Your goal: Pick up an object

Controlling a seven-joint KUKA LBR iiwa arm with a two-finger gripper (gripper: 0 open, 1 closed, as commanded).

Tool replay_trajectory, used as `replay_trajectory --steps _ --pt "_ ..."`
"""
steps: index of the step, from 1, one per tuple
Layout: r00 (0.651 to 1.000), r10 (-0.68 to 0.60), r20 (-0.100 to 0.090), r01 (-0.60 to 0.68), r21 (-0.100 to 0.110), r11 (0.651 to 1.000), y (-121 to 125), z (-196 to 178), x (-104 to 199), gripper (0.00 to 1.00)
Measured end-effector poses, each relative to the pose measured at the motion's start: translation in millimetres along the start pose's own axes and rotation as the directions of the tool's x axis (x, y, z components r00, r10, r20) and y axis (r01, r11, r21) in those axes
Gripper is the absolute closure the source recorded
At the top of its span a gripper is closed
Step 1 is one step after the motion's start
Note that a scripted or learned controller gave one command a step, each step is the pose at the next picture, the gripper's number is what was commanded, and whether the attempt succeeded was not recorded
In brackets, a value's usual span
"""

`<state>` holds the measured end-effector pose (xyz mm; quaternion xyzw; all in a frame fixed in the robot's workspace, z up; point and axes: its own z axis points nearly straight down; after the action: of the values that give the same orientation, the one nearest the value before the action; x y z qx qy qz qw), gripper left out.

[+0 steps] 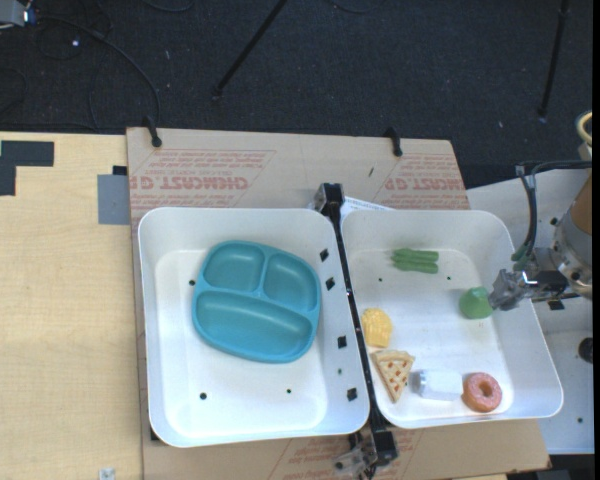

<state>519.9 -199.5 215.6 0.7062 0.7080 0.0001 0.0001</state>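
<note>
So the gripper [504,294] is sitting over the right bin [525,373] near its right wall, and honestly I cannot tell from this angle what state it's in. The green round object [474,304] is right up against it on the left side, touching or nearly so, but whether it's actually grabbed isn't visible. Everything else sits left of or below that green piece: a green bean pod [416,259] up and to the left, a yellow corn piece [376,326] farther left, a pizza slice [392,371] below-left, a pink donut [482,391] straight below. The left bin [165,388] has a teal divided plate [256,300].
</note>
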Motion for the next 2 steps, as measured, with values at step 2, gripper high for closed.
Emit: replay_trajectory --steps 2 --pt "1.0 -0.002 -0.003 0.002 0.005 1.0 14 13 102 1.0"
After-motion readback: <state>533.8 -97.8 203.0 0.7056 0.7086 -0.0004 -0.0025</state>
